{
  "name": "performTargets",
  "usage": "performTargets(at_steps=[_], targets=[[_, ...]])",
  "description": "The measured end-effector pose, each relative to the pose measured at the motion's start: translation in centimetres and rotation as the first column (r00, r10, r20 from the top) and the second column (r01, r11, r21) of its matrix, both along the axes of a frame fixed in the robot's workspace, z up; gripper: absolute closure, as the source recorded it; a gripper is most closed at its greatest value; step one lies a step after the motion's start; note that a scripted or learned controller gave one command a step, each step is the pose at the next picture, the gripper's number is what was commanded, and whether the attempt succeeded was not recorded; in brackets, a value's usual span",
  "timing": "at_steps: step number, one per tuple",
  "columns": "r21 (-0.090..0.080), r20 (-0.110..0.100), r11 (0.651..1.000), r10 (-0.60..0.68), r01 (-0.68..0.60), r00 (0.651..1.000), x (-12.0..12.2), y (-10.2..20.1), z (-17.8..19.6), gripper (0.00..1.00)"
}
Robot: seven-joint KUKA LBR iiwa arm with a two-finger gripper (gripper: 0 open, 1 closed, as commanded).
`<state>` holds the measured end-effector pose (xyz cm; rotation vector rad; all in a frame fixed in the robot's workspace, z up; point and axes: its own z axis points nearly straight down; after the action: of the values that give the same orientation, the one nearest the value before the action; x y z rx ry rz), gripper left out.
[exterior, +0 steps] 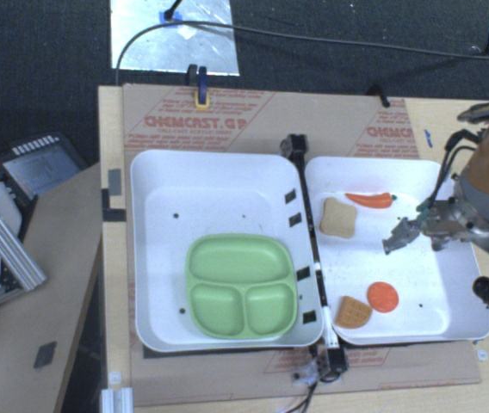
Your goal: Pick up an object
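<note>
Over the right bin at the frame's right, the gripper hovers, jaw state unclear, nothing lifted; the slice of bread lies near.

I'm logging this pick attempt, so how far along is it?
Done: the gripper hangs over the right bin. In hand: nothing visibly. Left: grasping and lifting an item; the red chili, bread slice, orange disc and cracker all lie there.
</note>
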<state>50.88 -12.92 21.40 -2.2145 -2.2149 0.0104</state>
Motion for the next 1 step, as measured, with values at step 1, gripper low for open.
performTargets(at_steps=[1], targets=[[-0.002, 0.013, 1.0, 0.003, -0.003, 1.0, 0.28, 0.04, 0.64, 0.0]])
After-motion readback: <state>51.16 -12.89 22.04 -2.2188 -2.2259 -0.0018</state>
